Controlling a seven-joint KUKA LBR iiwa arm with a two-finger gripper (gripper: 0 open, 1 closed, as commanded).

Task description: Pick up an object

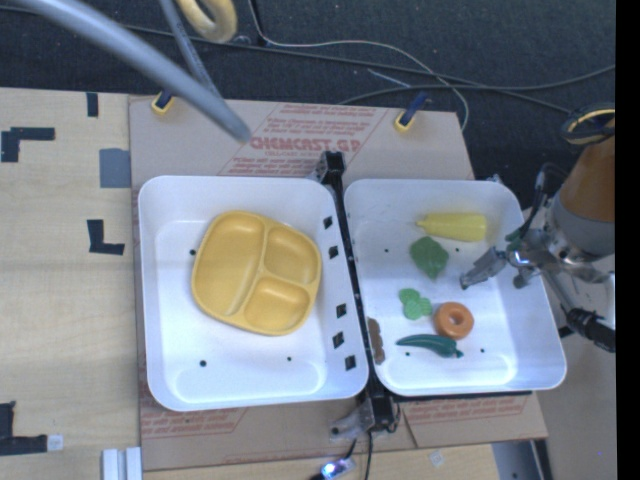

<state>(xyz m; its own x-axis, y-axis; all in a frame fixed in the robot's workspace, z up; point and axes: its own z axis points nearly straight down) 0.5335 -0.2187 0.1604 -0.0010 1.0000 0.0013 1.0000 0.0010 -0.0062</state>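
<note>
The right bin point(530, 368) holds a yellow corn-like piece point(455, 227), a green leafy lump point(430, 257), a small green broccoli piece point(413, 303), an orange ring point(455, 320) and a dark green pepper point(430, 345). My gripper point(490, 272) hangs over the right part of this bin, just right of the green lump and up and to the right of the orange ring. It touches none of them. The arm's orange band point(590, 183) is at the right edge.
The left bin point(160, 298) holds a yellow divided plate point(257, 271). A black clamp strip point(345, 268) runs between the bins. Cables cross the dark floor behind, and a grey pole point(120, 38) slants in from the top left.
</note>
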